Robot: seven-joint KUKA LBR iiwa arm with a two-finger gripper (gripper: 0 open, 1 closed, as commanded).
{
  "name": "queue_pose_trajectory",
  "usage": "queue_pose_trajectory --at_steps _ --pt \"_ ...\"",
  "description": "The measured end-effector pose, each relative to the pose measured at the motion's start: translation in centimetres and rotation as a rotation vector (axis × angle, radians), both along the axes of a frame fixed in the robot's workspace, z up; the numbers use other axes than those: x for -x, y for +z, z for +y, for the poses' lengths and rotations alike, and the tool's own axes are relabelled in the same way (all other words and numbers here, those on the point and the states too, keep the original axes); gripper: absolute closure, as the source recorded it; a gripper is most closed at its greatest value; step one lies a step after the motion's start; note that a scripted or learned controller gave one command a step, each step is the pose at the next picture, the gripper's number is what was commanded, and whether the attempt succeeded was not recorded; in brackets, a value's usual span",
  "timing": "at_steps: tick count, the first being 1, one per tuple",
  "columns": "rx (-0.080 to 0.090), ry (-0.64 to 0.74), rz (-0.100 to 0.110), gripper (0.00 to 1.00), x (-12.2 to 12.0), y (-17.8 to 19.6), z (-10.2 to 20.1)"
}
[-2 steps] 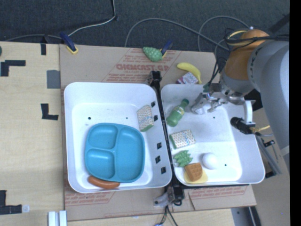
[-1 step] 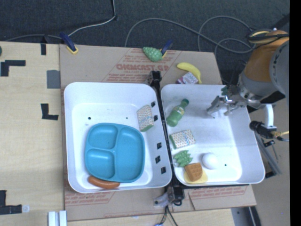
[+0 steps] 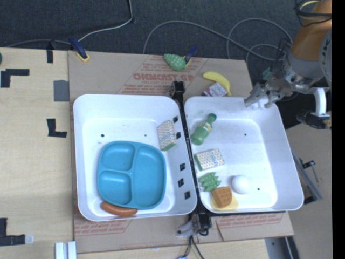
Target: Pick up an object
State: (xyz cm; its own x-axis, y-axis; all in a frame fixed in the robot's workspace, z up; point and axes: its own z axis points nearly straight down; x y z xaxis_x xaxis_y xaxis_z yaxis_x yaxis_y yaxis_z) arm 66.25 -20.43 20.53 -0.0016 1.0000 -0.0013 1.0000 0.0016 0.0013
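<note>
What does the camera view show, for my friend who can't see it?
A gripper hovers over the right bin's far corner. That bin has a bottle, packet and egg; the left bin has a blue tray.

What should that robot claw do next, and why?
Probably swing left and down toward the green plastic bottle. The grey two-finger gripper hangs above the right white bin's far corner holding nothing, and the bottle is the nearest object.

Bright even light, soft shadows, slightly grainy
</note>
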Motion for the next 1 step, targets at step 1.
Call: queue_pose_trajectory --at_steps 1 --pt "-0.002 0.001 0.002 1.0 5.93 -0.64 9.45"
